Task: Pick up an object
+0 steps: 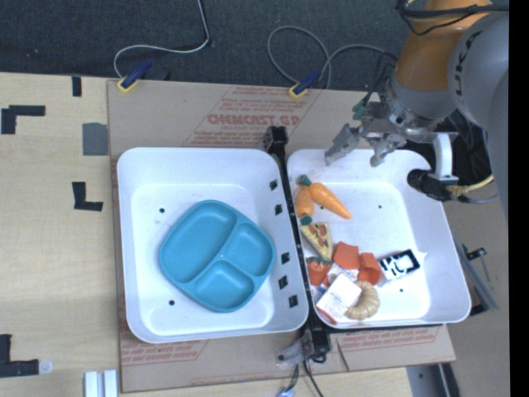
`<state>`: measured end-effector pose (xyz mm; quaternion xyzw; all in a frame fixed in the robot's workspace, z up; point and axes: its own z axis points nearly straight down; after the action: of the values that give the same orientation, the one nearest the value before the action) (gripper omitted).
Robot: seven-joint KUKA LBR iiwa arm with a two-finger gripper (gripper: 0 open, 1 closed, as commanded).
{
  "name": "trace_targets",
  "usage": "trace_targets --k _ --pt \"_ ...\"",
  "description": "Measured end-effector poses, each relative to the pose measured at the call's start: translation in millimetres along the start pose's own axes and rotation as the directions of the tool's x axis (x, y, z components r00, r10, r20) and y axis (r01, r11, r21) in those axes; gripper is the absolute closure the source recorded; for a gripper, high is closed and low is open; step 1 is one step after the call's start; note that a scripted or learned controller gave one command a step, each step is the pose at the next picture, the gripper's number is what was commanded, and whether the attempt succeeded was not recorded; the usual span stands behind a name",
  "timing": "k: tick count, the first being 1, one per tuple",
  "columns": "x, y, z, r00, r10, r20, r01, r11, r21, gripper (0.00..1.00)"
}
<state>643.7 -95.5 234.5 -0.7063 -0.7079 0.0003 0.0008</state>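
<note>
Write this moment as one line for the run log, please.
gripper: open, holds nothing, above far edge of right bin | carrot: in right bin, untouched | blue tray: in left bin

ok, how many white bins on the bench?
2, side by side. The left bin holds a blue tray. The right bin holds a pile of small items; the claw hangs over its far edge.

Smooth glossy blue plastic divided tray (216, 255) catching light, two matt white plastic bins (136, 222) sitting on rough brown printed cardboard sheet (240, 122), pale wood-grain bench (41, 255) showing beneath
</note>
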Motion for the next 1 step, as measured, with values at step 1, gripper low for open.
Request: trace_targets --k 1 --pt "43.2 -27.1 51.3 1.000 0.000 0.000 0.000 1.000 0.001 0.00"
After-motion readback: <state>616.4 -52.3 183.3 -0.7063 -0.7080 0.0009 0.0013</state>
